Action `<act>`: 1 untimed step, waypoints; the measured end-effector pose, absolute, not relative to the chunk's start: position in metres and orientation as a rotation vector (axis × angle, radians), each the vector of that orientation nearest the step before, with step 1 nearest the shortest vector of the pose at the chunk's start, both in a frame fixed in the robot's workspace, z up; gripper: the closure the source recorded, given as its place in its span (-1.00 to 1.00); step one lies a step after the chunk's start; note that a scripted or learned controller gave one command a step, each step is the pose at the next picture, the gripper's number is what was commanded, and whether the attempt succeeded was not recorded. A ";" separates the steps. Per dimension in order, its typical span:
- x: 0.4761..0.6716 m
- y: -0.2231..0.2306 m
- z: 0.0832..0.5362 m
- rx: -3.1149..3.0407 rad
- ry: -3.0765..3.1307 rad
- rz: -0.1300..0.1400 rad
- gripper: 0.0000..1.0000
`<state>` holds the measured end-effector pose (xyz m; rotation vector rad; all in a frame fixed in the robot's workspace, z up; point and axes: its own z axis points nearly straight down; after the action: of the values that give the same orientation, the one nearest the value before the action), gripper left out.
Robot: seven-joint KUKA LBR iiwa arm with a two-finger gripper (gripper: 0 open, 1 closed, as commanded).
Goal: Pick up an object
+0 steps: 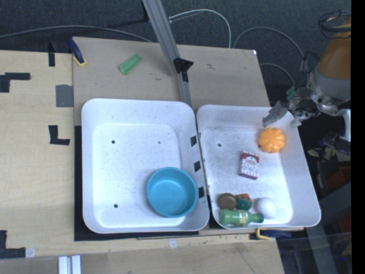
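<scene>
Two white bins sit side by side. Nearest the camera, at 6 o'clock in the right bin (296, 176), lie a green bottle (239, 217), a white egg (266, 208) and a brown item (227, 200); the left bin (114, 119) holds a blue bowl (171, 191). Farther in, a red packet (249, 165) lies mid-bin. An orange ball (272, 140) rests toward 1 o'clock. The gripper (278, 114) hovers just beyond the ball, at 12 o'clock from it; whether it is spread cannot be determined. Nothing is grasped: approach appears done, while descent, closing and lift remain.
</scene>
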<state>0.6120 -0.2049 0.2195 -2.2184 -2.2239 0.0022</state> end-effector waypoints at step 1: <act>0.612 -0.205 0.220 -2.219 -2.224 0.003 -1.00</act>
<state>0.6120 -0.2050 0.2195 -2.2188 -2.2236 0.0030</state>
